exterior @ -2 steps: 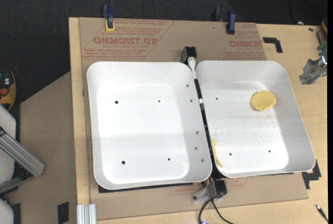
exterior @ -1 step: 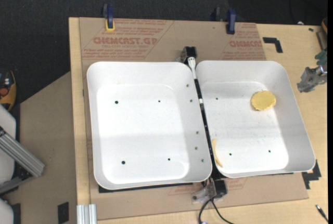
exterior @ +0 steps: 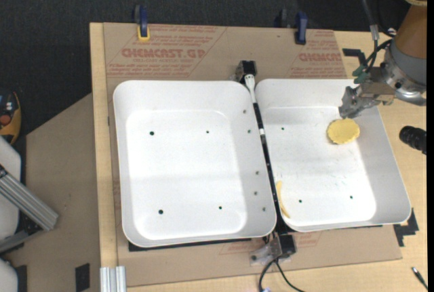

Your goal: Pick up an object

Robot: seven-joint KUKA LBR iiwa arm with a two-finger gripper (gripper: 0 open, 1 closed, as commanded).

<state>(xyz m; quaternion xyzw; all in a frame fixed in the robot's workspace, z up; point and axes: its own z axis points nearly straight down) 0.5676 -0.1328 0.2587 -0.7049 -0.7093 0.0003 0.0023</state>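
**Gripper poised at a yellow disc in the right bin**

Nearest the camera, a black cable (exterior: 271, 270) trails off the front edge of the brown board (exterior: 203, 36), which is printed with faded red lettering. On that board sit two shallow white bins with rounded corners and smooth, slightly glossy floors. The left bin (exterior: 129, 169) has four small dark dots on its floor. In the right bin (exterior: 380, 206), a thin pale yellow sliver (exterior: 280, 199) lies against the near left wall. Farther back in that same bin rests a flat, round yellow disc (exterior: 344, 131) with a rough, matte edge. The gripper (exterior: 351, 104) hangs just above and behind the disc, angled down from the right; whether its fingers are spread or closed cannot be made out. Behind it the grey arm (exterior: 407, 74) bends in from the right. At the board's far edge stand two blue clamps (exterior: 142, 21).
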